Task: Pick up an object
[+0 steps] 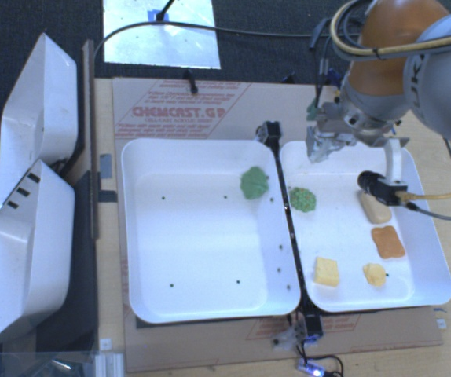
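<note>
The gripper (320,152) hangs over the far part of the right bin (426,289), near its back wall, with the arm (414,45) bulking above and behind it. Whether it is open or closed I cannot tell, because the tip is small and seen nearly end on; nothing can be seen held in it.

The closest candidate is a green piece (302,200), below the gripper in the view and slightly toward the divider (287,218) between the bins. It lies just beside that divider, which may crowd a grasp on that side. A second green piece (254,183) sits across the divider in the left bin (143,289), further to the gripper's left, touching or almost touching that bin's inner wall.

To the gripper's right, past a black fitting (379,185) on the arm's white bracket, lies a tan piece (375,209). Nearer the camera from there is an orange slab (388,242), then a small yellow lump (375,274) and a yellow block (327,272), all well apart from the gripper and lying free on the bin floor.

By my reading the pick has not yet begun: the gripper is poised high, probably so it can drop straight onto a chosen item, and the nearer green piece looks the shortest reach
</note>
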`<act>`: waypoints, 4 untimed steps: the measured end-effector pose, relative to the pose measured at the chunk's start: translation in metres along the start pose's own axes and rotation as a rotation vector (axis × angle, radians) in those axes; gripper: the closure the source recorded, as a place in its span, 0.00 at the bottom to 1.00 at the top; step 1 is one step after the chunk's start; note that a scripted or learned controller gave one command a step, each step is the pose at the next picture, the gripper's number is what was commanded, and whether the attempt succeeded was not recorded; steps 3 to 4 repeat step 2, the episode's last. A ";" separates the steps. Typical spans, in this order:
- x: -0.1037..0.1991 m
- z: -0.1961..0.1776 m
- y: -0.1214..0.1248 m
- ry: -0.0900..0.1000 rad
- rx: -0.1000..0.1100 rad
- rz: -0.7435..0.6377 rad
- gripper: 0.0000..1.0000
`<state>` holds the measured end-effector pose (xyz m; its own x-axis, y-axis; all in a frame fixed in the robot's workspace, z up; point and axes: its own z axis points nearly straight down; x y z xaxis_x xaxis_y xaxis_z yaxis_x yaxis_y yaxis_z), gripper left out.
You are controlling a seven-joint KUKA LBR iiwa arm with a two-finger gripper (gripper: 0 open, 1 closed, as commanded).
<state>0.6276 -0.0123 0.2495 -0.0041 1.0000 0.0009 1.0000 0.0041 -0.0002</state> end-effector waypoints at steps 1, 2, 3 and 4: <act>0.053 -0.001 0.008 0.000 -0.001 -0.001 1.00; 0.105 0.003 0.019 0.000 -0.001 -0.001 1.00; 0.105 0.003 0.019 0.000 -0.001 -0.001 1.00; 0.105 0.003 0.019 0.000 -0.001 -0.001 1.00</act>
